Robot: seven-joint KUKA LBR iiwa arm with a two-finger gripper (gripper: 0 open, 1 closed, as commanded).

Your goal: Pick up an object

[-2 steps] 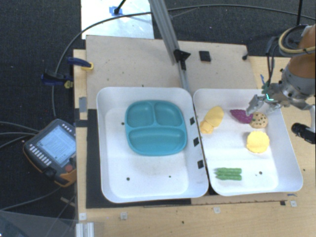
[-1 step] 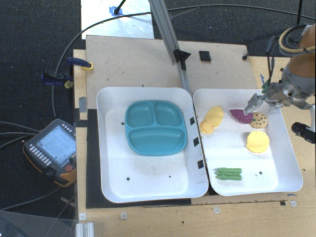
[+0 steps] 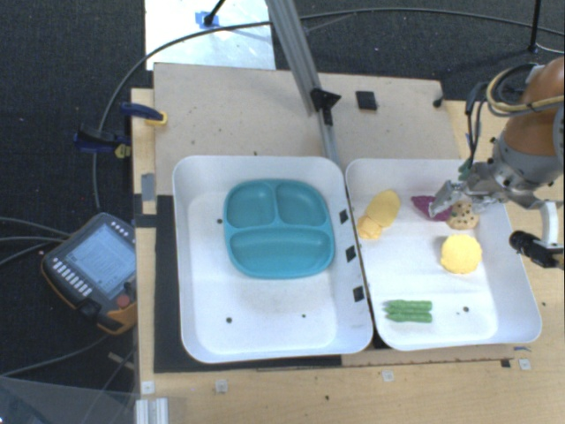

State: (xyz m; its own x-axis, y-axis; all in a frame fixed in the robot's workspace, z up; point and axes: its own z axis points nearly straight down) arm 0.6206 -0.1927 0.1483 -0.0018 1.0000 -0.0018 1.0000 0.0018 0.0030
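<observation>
Robot lab: teach pendant, cables.

No text, label or number can be read — the pendant screen is a blur.

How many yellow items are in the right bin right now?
2. A pale yellow piece lies near the bin's left wall, by the divider; a round yellow one sits toward the right, just below the gripper. The arm may hide more.
</observation>
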